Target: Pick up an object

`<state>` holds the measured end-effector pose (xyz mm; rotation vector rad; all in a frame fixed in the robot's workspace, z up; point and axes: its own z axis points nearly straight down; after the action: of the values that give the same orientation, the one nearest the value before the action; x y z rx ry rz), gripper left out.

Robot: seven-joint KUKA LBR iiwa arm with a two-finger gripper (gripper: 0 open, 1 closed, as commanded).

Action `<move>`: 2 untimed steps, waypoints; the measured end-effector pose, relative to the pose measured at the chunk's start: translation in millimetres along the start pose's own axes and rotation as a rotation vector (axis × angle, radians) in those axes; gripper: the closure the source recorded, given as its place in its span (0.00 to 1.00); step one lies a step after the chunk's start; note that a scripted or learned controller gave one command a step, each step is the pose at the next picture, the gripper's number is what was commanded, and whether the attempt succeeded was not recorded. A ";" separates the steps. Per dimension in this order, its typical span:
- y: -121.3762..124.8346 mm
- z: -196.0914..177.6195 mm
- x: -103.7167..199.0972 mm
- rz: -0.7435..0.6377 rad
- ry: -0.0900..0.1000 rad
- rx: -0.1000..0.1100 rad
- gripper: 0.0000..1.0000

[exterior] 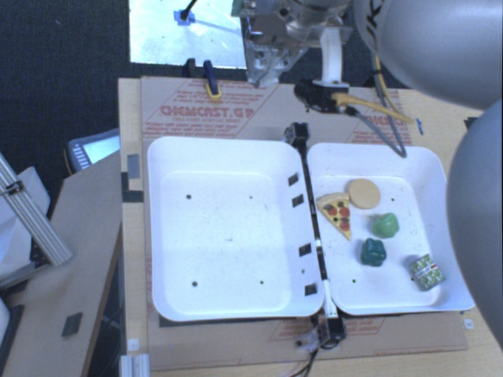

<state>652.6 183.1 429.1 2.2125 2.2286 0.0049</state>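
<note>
2 shallow white bins of smooth, glossy plastic sit side by side on a pale board printed with red lettering (206, 111). Both have rounded corners and a raised rim. The left bin (169, 289) has a flat floor marked by a few small dark dots. The right bin (420, 163) holds 5 small toys: a wedge-shaped pizza slice (336, 213) with a yellow top and red spots lies near the divider; a flat, round tan cookie (364, 193) sits just beside it toward the far wall; a rounded light green piece (385, 225) rests near the middle; a lumpy dark teal piece (372, 251) lies just in front of that; and a small blocky item with a green and red-white pattern (426, 272) sits near the front right corner. A dark strip with black clips (303, 203) runs along the seam between the bins. The gripper (263, 71), metallic and boxy, hangs above the far edge of the board, well apart from the toys; its fingers are too blurred to tell their state. The grey arm (424, 30) bulks smooth and rounded at the upper right.
</note>
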 end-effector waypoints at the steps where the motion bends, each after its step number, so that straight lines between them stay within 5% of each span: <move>1: 16.3 27.1 54.3 -0.001 0.000 0.002 1.00; 2: -60.9 52.2 52.0 0.000 -0.002 0.008 1.00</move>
<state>591.5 234.7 376.8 2.2161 2.2315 -0.0057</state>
